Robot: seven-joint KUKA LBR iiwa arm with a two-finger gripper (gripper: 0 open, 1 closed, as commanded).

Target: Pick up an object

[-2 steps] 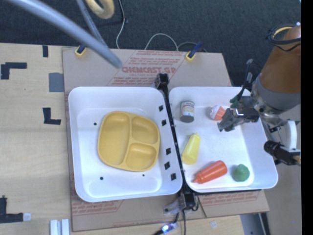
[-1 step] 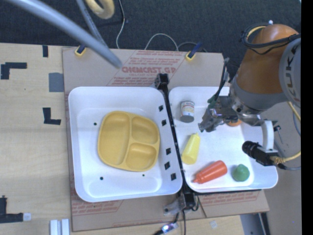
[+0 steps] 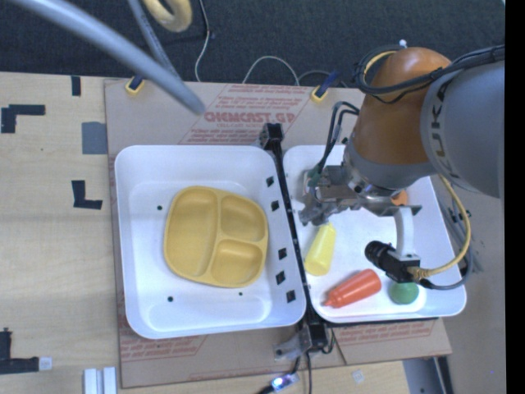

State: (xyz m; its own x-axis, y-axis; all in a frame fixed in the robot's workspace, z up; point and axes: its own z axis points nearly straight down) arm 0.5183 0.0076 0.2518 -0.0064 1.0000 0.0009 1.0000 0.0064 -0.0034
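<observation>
Green ball (image 3: pixel 403 292): nearest the camera, in the near right corner of the right bin (image 3: pixel 443 302), partly under a black part of the arm.
Orange carrot (image 3: pixel 354 288): lies tilted on the floor of the right bin, just left of the green ball, near the front wall.
Yellow bottle (image 3: pixel 321 249): lies in the right bin near the divider, just beyond the carrot and apart from it, its top end pointing toward the end effector.
End effector (image 3: pixel 316 208): low over the left part of the right bin, just beyond the top end of the yellow bottle; whether its fingers are apart or together cannot be told, and nothing is seen between them.
Yellow plate (image 3: pixel 216 235): a divided tray with three compartments, lying flat in the middle of the left bin (image 3: pixel 135 171), well apart from the end effector.
Arm (image 3: pixel 410 113): grey with an orange band, reaching in from the right above the far part of the right bin.
Counter (image 3: pixel 49 220): light wood, carrying a cardboard sheet (image 3: pixel 238 113) under both bins.
</observation>
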